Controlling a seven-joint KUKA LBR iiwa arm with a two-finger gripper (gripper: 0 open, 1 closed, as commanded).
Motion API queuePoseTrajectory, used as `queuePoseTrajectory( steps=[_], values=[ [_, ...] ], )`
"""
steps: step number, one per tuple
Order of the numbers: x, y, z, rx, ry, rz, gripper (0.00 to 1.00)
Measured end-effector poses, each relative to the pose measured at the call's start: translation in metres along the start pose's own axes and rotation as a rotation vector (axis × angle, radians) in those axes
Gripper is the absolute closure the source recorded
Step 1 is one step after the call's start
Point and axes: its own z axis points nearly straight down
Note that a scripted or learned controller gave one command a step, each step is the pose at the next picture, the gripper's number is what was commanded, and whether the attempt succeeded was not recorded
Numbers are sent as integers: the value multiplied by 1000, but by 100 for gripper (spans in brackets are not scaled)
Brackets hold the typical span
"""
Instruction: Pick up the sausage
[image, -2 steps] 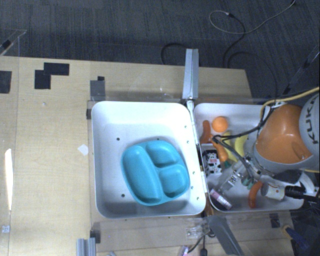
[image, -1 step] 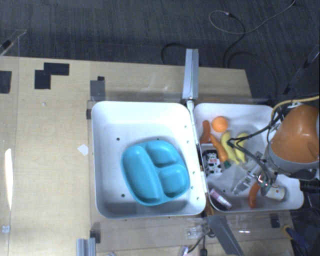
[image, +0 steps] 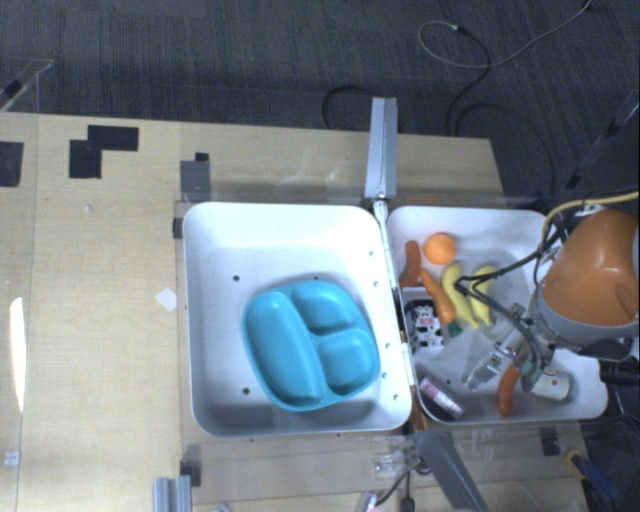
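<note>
- A pale wooden bench top (image: 90, 330) is seen across most of the view, from 9 o'clock to the centre.
- A dark grey carpeted floor (image: 220, 50) is seen along the top, at 12 o'clock.
- Black cables (image: 470, 45) are laid on the floor toward 1 o'clock.
- Black tape marks (image: 100, 148) are stuck on the bench at 10 o'clock.
- A metal bar (image: 382, 150) is fixed upright on the bench just above the centre, toward 12 o'clock.
- A bright reflection (image: 17, 350) is seen on the bench surface at 8 o'clock.
</note>
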Motion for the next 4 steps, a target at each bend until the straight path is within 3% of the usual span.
queuePoseTrajectory(
  steps=[1,2,3,4],
  values=[
    [-2,2,-12,-4,-7,-1,100],
    [-2,2,-12,-4,-6,-1,0],
    [-21,-31,1,2,1,13,0],
    [-23,-29,-12,-2,-6,14,100]
  ],
)
